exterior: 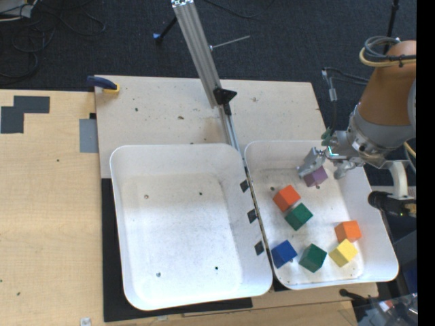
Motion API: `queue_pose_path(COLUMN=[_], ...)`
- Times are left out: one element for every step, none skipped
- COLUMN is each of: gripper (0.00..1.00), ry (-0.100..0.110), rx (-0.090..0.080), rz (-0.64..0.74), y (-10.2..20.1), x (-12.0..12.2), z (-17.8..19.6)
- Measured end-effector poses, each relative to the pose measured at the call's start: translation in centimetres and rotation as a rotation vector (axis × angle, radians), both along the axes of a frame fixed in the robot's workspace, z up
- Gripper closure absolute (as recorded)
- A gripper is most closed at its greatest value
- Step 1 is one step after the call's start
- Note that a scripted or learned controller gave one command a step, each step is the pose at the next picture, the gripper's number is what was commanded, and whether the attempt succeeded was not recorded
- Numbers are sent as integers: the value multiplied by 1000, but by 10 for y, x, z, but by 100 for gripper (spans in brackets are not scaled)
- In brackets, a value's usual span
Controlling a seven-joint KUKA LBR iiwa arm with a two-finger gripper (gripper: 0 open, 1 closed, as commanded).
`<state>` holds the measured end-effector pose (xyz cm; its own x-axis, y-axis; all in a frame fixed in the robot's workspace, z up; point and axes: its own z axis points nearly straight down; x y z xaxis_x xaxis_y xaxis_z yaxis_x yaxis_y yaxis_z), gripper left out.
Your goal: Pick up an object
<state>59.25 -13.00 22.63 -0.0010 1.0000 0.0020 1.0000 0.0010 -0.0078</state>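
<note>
Rightward bin [380, 267] — six cubes, purple cube [315, 176] at end effector [314, 166].

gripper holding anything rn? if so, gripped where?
Cannot be told for sure. The gripper sits right at the purple block in the right bin, and the block's upper part seems to meet the fingers, but a real grip isn't clear.

Slanted aluminium bar [204, 53] above the bench [170, 111], blue clamp [103, 83] (far-left corner), cables [24, 5] beyond.
</note>
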Motion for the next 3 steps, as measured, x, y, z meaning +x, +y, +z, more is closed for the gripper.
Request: queue_pose_path(gripper=[0,0,0], ry=[-5,0,-10], rx=[-1,0,3], rz=[-2,-1,-1], y=[-1,6,5], x=[1,6,5], z=[2,-47,-105])
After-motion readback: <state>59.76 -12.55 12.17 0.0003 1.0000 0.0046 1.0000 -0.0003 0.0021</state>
